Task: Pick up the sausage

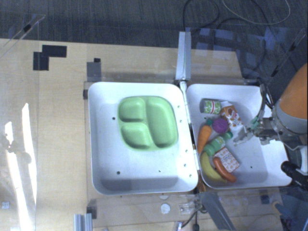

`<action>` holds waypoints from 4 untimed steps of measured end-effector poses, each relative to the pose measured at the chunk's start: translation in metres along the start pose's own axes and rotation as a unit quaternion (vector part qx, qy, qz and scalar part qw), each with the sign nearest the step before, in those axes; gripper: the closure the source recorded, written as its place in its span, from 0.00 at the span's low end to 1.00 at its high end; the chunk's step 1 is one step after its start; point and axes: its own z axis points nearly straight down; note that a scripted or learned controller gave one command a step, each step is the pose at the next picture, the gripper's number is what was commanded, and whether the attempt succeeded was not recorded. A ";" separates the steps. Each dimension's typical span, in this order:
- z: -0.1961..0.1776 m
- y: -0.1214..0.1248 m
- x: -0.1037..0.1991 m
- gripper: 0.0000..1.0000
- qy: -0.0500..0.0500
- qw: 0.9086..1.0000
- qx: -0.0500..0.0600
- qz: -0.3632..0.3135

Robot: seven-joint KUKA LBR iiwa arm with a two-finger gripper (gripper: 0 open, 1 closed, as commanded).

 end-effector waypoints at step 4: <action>0.009 -0.004 0.180 1.00 0.001 0.949 0.000 -0.315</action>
